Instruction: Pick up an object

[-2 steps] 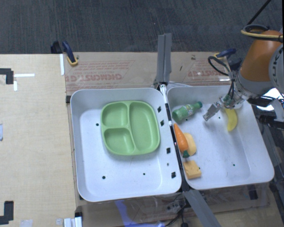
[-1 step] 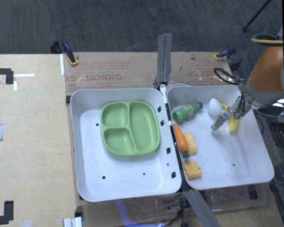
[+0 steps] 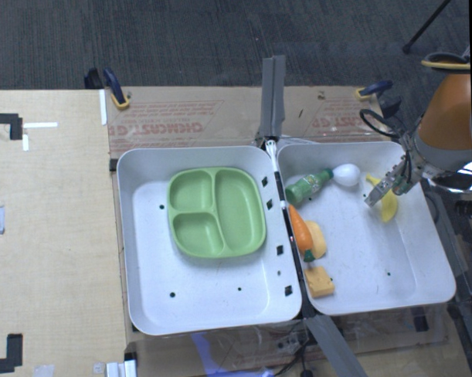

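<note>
Right now the tool (image 3: pixel 378 193) sits low over the right bin (image 3: pixel 394 283), far-right part, directly over a yellow obj (image 3: pixel 388 208), maybe a banana; can't tell if it's grasping or released. Same bin: white egg (image 3: pixel 346 174) near the far wall, green bottle (image 3: pixel 307 186) lying just left of it, orange carrot (image 3: pixel 301 229) along the left wall touching a yellow item (image 3: pixel 317 241), tan block (image 3: pixel 319 281) nearer. Left bin (image 3: pixel 147 287) has a green divided plate (image 3: pixel 217 212) w/ 3 compartments. Both bins on the table (image 3: pixel 45 252).
</note>
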`<state>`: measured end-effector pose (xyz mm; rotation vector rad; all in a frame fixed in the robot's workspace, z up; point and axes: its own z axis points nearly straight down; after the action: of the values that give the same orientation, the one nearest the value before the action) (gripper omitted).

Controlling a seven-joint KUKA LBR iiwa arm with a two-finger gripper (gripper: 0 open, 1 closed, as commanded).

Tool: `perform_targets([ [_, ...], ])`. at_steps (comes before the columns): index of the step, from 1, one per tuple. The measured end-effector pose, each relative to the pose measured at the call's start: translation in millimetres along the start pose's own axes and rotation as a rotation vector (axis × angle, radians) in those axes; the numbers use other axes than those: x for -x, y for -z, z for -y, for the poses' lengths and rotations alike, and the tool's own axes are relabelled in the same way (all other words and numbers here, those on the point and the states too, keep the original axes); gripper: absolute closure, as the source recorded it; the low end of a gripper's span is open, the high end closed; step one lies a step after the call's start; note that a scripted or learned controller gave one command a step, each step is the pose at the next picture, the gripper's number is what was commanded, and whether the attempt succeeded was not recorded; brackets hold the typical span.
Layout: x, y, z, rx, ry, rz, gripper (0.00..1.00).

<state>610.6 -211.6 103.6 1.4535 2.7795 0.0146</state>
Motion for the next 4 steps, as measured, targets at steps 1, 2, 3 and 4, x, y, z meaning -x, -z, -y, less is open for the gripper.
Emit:
perform_targets([
  [1, -34.9, 78.3, -71.0, -0.009, -0.103, 0.003, 1.00],
  [2, -34.9, 78.0, -70.7, -0.010, -0.103, 0.003, 0.00],
  [3, 20.6, -11.6, -44.8, -0.010, 0.059, 0.002, 0.00],
  [4, -3.4, -10.5, 24.0, -0.009, 0.193, 0.001, 0.00],
])
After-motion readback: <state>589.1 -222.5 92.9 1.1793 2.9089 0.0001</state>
